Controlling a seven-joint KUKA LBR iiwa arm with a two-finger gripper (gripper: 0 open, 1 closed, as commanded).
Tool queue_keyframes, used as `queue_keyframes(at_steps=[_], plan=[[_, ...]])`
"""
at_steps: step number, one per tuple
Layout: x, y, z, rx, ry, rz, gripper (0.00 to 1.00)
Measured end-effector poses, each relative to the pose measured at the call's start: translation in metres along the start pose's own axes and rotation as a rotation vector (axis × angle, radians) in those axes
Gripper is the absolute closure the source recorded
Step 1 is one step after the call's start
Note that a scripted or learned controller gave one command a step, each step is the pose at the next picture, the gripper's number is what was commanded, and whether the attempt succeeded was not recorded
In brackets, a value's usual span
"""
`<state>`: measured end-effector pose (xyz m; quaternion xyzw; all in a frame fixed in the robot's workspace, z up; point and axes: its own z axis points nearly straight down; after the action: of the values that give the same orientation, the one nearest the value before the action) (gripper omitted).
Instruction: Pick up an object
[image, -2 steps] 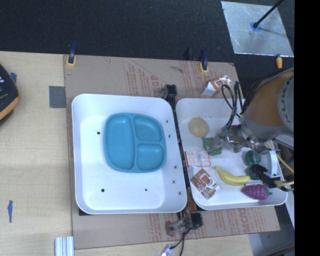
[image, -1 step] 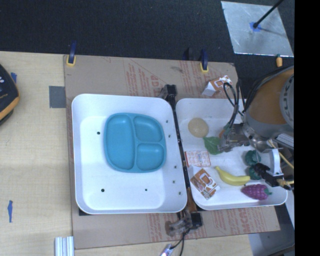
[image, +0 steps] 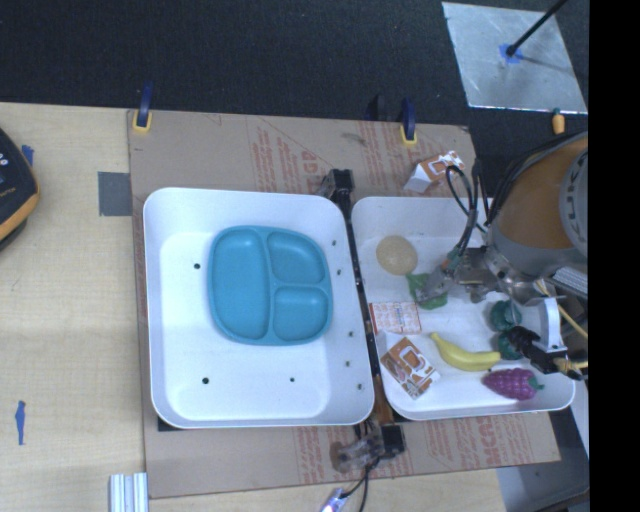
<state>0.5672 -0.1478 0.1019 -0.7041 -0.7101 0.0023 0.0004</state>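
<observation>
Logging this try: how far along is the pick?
Done: the end effector is down in the right bin, at a green object. In hand: nothing visibly lifted. Left: grasp and raise; the banana, grapes and tan ball lie in the bin.

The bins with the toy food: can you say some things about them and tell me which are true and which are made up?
1. The blue plate lies in the left bin. True.
2. The banana lies on the blue plate. False: it lies in the right bin.
3. The purple grapes lie next to the banana. True.
4. The beige ball is outside both bins. False: it is in the right bin.
5. The gripper is over the right bin. True.
</observation>
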Motion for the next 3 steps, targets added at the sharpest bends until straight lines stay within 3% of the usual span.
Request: queue_keyframes(at_steps=[1, 2, 3], plan=[[0.041, 0.028, 0.01, -0.002, 0.002, 0.002, 0.0], [0.018, 0.061, 0.01, -0.002, 0.003, 0.003, 0.0], [0.027, 0.085, 0.009, -0.002, 0.003, 0.003, 0.0]])
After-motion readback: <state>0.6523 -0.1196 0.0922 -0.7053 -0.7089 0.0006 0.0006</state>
